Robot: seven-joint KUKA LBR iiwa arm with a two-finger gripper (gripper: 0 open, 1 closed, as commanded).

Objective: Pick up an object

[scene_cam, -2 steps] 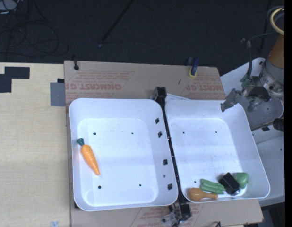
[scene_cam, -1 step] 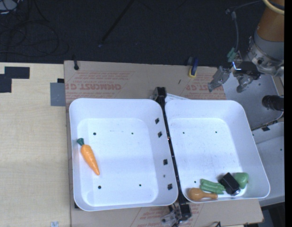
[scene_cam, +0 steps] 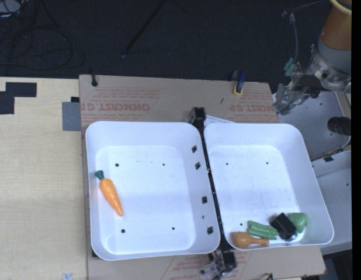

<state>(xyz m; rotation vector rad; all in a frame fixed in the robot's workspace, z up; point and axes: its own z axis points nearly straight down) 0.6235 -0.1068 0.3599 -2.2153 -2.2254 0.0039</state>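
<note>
An orange toy carrot [scene_cam: 111, 195] with a green top lies at the left side of the left bin [scene_cam: 142, 132]. In the front right corner of the right bin [scene_cam: 256, 134] lie a green pod-shaped toy [scene_cam: 261, 230], an orange pear-shaped toy [scene_cam: 249, 240], a black block [scene_cam: 284, 226] and a green piece [scene_cam: 299, 219] behind it. My gripper [scene_cam: 284, 101] hangs off the back right corner of the right bin, above the bench, far from all the toys. I see nothing between its fingers.
A brown cardboard sheet [scene_cam: 169, 101] lies under both bins. A blue and yellow clamp [scene_cam: 239, 84] stands at its back edge. A black hinge strip [scene_cam: 205, 179] runs between the bins. A grey metal plate [scene_cam: 326, 112] lies at the right.
</note>
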